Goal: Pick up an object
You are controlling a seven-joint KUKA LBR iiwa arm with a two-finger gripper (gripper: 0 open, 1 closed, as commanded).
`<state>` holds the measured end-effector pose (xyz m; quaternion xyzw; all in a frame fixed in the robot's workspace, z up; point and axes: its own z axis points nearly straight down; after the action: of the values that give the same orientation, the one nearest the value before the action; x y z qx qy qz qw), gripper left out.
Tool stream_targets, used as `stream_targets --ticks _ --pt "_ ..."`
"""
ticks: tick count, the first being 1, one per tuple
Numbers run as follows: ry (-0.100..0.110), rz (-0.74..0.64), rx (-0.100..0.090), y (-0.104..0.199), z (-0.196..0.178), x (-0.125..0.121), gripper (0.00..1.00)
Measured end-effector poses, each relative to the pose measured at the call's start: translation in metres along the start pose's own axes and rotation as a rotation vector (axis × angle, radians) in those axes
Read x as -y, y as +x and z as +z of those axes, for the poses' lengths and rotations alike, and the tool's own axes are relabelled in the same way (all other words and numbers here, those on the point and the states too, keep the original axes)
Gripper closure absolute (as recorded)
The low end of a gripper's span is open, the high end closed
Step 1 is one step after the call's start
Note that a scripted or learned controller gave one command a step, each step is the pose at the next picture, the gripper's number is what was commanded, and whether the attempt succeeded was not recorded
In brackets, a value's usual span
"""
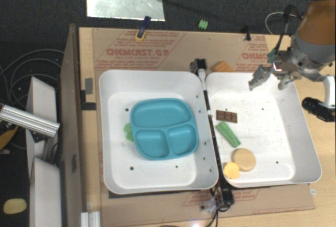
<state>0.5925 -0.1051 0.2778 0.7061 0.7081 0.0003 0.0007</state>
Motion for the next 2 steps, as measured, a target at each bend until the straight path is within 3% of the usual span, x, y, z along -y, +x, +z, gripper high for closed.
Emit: stream_targets --ticks 1,2 --pt "0.017 0.003 -0.003 -0.005 0.159 0.028 0.00" --pt "0.002 0.002 -0.004 0.019 0.193 0.063 0.00"
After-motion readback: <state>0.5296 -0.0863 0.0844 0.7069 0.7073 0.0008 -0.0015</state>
